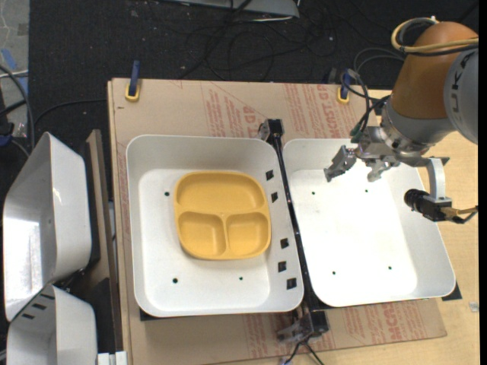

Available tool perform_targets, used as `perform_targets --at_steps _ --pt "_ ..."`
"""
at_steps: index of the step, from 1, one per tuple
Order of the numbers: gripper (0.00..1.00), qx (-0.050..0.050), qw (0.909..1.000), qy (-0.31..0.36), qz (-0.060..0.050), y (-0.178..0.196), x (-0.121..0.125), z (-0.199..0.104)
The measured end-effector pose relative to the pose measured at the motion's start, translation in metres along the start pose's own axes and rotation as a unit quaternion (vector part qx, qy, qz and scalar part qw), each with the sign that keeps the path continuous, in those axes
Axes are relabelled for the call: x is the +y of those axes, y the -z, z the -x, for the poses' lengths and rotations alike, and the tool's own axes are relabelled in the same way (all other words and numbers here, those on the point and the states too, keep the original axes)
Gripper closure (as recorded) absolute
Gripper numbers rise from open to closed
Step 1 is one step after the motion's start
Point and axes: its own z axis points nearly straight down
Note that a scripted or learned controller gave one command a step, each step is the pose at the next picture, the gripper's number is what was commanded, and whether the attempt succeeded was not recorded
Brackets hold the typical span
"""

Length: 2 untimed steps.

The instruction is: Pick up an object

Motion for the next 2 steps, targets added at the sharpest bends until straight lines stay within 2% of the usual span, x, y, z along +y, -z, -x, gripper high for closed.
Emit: perform_targets --at_steps 1,2 --pt "0.0 -0.001 1.0 0.001 0.007 0.008 0.003 0.0" --pt "0.0 -0.001 1.0 -0.001 0.005 -0.053 0.006 0.006"
